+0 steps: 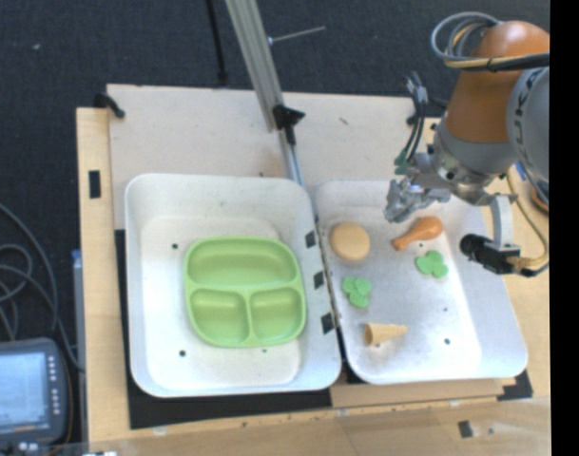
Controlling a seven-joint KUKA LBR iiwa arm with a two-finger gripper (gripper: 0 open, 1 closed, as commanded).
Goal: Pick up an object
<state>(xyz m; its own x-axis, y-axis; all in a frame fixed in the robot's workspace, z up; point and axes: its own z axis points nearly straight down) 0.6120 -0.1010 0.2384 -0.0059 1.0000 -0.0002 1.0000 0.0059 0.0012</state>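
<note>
One cone [383, 332], two green pieces [357, 292], one bun [349, 241], one drumstick [417, 232]; gripper [403, 203] state unclear

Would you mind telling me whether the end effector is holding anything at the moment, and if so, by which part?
Nothing is visibly held. The end effector hovers over the right bin, just above the orange drumstick toy, which lies on the bin floor.
</note>
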